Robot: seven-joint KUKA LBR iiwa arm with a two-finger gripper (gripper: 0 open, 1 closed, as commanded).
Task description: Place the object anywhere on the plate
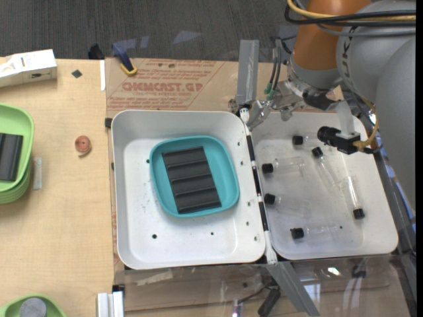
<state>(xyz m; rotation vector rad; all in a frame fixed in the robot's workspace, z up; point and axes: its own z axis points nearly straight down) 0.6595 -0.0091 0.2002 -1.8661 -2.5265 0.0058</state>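
The gripper [284, 104] hangs over the top left corner of the right bin [370, 243]; whether it is apart or together, I cannot tell. Just beside it, in the left bin [132, 243], the teal plate [158, 170] already carries the dark ridged object [192, 179], lying square in the middle, so the placing looks done. Behind, cardboard [172, 81] on the counter [59, 243] reads "CHEMCAST GP".

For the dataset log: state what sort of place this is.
Probably a robotics lab test bench: a grey arm reaches over two white bins, one holding a teal plate, set on a wooden benchtop with cardboard underneath.
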